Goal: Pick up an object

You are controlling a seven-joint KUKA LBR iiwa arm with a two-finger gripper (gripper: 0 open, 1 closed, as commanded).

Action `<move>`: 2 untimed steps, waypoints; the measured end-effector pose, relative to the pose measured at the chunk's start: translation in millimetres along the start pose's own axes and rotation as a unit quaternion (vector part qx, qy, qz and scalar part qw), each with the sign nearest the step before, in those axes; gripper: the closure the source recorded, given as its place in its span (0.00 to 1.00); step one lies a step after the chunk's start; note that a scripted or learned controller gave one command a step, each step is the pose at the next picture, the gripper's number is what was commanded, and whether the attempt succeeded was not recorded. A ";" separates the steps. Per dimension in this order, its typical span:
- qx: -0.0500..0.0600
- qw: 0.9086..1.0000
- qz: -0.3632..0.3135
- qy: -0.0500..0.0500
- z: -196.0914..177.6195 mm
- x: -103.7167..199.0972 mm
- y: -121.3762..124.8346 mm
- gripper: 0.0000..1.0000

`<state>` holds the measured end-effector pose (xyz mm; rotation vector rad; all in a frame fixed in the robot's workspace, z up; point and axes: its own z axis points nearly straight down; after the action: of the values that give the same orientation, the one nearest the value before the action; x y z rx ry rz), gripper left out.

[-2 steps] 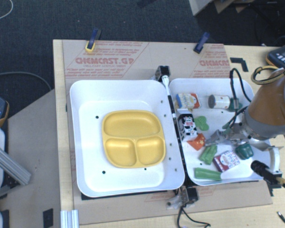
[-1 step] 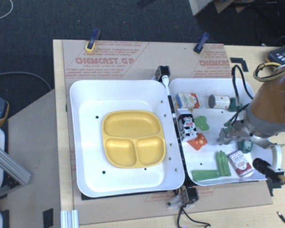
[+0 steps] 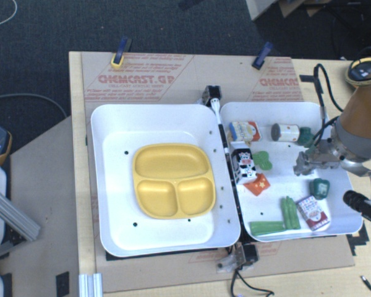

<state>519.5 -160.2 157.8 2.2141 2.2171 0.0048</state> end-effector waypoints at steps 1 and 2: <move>0.001 1.000 0.000 0.000 -43.6 3.1 1.3 1.00; 0.001 1.000 0.000 0.000 -68.7 2.9 2.7 1.00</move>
<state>521.6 -157.1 226.5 2.2158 2.2186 0.0034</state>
